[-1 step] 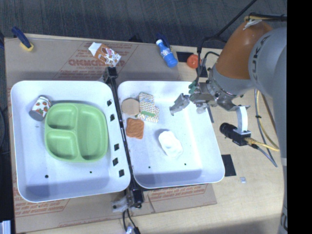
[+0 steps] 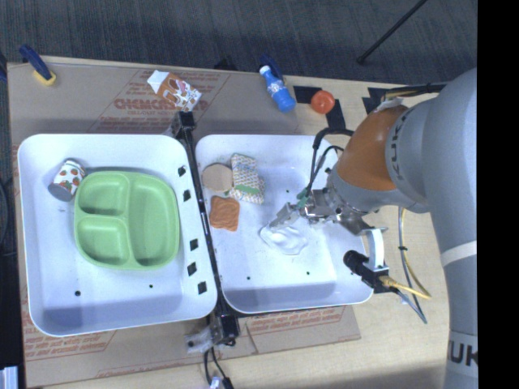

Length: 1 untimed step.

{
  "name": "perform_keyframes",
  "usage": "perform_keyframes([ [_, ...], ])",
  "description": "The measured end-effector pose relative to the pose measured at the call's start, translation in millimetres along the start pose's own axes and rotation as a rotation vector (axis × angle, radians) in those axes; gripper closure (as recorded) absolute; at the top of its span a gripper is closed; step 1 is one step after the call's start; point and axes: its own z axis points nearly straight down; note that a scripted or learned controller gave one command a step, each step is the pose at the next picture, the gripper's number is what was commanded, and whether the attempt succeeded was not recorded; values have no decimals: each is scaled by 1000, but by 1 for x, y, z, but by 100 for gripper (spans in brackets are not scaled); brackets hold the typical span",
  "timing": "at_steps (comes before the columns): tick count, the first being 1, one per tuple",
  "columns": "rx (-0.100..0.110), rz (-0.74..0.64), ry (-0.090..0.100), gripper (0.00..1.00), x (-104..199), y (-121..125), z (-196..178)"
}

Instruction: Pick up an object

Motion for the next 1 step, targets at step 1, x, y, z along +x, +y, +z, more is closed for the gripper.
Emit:
perform_keyframes([
  [1, 0, -2, 1, 0, 16, -72, 0],
])
